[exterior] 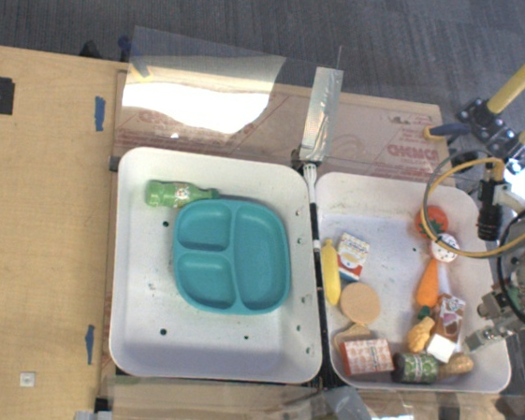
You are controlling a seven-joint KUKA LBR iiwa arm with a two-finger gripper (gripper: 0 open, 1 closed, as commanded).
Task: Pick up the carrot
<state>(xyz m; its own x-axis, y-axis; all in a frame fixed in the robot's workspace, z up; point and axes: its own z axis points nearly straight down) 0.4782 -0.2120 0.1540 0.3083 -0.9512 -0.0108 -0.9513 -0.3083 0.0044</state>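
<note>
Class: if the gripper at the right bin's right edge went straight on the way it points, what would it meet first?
Probably the small red-and-white packet, which lies just left of the gripper; the carrot lies beyond it. Depth is unclear, so it might pass above.

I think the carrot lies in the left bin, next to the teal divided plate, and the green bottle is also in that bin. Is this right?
Not quite. The camera view shows the carrot in the right bin, among the other small items, not beside the teal divided plate. The rest holds: the green bottle does lie in the left bin, just above the plate.
</note>
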